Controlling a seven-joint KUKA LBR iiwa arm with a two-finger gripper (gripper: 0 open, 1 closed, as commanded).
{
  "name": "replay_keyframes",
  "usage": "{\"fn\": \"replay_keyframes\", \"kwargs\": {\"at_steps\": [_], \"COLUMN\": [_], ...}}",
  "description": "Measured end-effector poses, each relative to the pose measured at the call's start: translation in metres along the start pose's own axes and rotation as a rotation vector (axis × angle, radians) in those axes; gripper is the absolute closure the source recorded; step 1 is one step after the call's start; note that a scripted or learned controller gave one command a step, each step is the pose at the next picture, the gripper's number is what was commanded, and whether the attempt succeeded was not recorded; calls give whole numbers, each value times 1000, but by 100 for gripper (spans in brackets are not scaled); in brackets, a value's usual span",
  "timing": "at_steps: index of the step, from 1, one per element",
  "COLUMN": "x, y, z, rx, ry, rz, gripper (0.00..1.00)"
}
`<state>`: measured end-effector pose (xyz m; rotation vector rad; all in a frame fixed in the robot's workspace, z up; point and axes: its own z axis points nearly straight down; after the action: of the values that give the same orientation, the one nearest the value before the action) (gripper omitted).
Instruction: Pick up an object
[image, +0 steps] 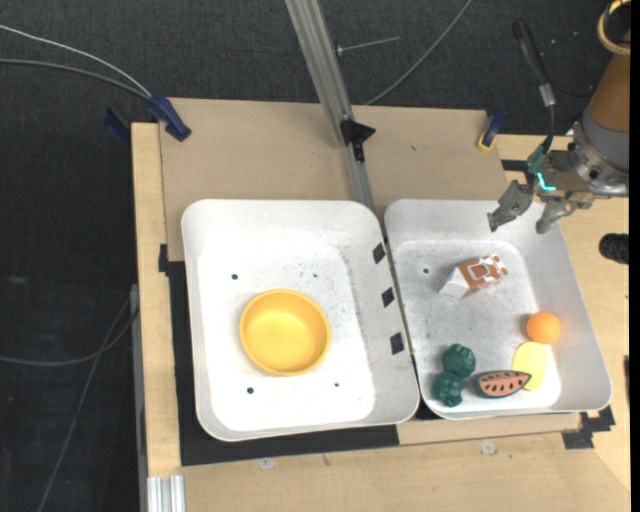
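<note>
My gripper (528, 213) hangs open over the far edge of the right bin (430, 235), with nothing between its two dark fingers. Below and left of it lies a small white and orange carton (474, 276). Further toward the front are an orange ball (543, 326), a yellow piece (532, 362), a watermelon slice toy (501, 383) and a dark green broccoli toy (453, 374). A yellow bowl (284, 331) sits in the left bin (215, 250).
A grey metal post (322, 60) rises from the bench behind the gap between the bins. Blue and yellow clamps hold the bench's back corners. Black clips join the bins along their shared edge (388, 297).
</note>
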<state>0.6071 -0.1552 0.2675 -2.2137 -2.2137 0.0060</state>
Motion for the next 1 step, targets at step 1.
{"fn": "replay_keyframes", "kwargs": {"at_steps": [1], "x": [0], "y": [1], "z": [-2], "rx": [-5], "ry": [-1], "rz": [0], "gripper": [0]}}
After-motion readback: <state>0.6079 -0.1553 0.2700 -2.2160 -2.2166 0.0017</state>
